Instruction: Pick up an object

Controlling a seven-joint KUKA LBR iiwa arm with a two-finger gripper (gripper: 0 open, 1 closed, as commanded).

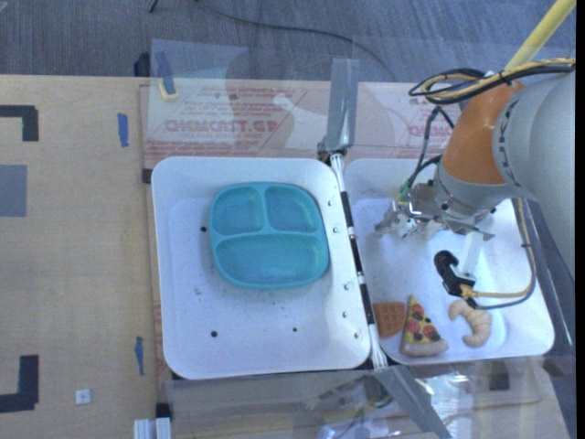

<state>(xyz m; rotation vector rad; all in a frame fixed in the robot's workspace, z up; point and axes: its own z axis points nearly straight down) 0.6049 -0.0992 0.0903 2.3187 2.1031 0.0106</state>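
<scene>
I see 2 white bins side by side across the middle of the frame. The left bin (183, 337) carries a teal divided plate (270, 235) with 3 compartments, lying flat in its upper half. In the right bin (526, 332), along the lower edge, I count 3 toy foods: a small orange waffle square (388, 318), touching it a pizza slice (421, 327) with red and dark toppings, tip pointing up, and just right of that a pale curled shrimp (472, 322). The gripper (413, 223) hangs over the bin's upper part, well apart from them; I cannot tell how its grip stands.
</scene>
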